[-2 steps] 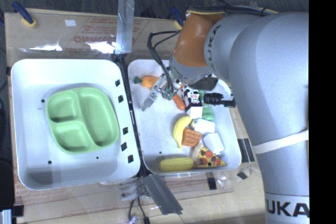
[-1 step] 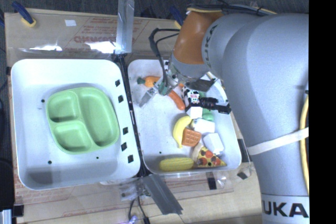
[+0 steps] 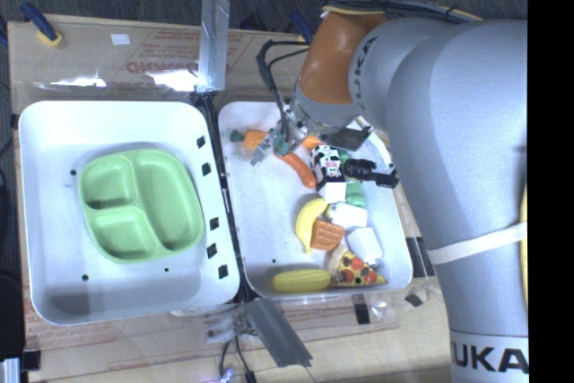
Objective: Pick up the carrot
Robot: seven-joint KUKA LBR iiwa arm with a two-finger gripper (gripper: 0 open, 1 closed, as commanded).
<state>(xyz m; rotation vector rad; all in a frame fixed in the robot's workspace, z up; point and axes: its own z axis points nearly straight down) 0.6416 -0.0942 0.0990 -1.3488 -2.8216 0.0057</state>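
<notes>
Lying by metal gripper (image 3: 273,143): small tapered orange carrot (image 3: 256,139), smooth plastic.

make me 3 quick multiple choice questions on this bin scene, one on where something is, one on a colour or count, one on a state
1. Where is the divided plate?
A. left bin
B. right bin
C. on the bench outside the bins

2. What colour is that plate?
A. red
B. green
C. blue

3. How does the corn cob rest?
A. standing upright
B. lying flat at the right bin's near edge
C. lifted in the air

Answers: 1 A, it sits in the left bin. 2 B, it is pale green. 3 B, it lies on the bin floor beside the pizza slice.
</notes>
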